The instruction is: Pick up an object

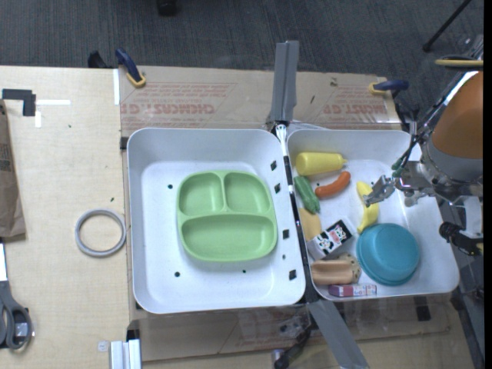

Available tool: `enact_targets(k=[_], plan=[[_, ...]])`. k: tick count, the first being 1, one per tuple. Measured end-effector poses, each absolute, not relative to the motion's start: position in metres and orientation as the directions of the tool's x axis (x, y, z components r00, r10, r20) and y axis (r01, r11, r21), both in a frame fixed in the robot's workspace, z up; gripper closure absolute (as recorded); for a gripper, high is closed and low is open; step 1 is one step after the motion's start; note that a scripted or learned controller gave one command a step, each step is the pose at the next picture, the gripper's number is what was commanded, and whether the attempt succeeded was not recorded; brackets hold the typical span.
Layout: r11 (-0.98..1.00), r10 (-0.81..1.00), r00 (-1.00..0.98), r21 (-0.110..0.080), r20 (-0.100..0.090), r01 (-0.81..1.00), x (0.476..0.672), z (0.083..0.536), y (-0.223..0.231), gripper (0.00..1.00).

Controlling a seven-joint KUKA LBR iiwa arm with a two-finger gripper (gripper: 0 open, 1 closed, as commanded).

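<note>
My gripper hangs over the right bin, near its middle. Just below it lies a small yellow piece. A blue bowl sits in front of that piece. Along the bin's left side lie a yellow cylinder-shaped toy, an orange sausage, a green vegetable, a pale yellow piece, a black-and-white carton, a bun-like item and a pink-and-white packet. I see nothing held in the gripper.
The left bin holds a green divided plate. A grey divider bar stands behind the bins. On the bench to the left lie a tape ring, scissors and a brown bag.
</note>
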State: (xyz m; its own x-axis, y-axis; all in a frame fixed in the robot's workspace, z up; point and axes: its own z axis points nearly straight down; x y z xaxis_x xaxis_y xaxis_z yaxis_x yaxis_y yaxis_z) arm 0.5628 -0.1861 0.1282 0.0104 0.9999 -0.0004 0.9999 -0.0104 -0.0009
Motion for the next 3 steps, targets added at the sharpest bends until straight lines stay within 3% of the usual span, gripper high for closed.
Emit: enact_targets(k=[1, 2, 3], plan=[[-0.027, 1.000, 0.027, -0.001, 0.000, 1.000, 0.586, 0.091, -0.189, 0.00], [-0.031, 1.000, 0.031, -0.001, 0.000, 1.000, 0.586, 0.101, -0.191, 1.00], [-0.017, 1.000, 0.017, 0.001, -0.001, 1.000, 0.619, 0.174, -0.164, 1.00]])
